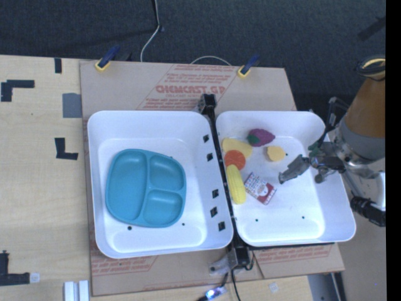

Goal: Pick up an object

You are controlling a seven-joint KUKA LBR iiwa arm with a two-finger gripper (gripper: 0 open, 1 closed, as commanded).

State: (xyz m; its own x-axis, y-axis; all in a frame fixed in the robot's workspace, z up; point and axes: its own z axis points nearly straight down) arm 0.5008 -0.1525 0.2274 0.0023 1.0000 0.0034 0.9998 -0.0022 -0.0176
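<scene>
The robot's gripper [289, 174] hung over the right bin [326, 227], its jaws too blurred to call open or closed, while the nearest object, a red-and-white packet [259, 188], lay just to its left beside a yellow corn cob [235, 184].

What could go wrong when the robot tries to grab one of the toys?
The toys are bunched together in the right bin: the corn touches the red tomato, so the gripper might knock its neighbours or catch two at once. The small packet lies flat and may slip away. The toys by the bin's left wall leave little room.
</scene>
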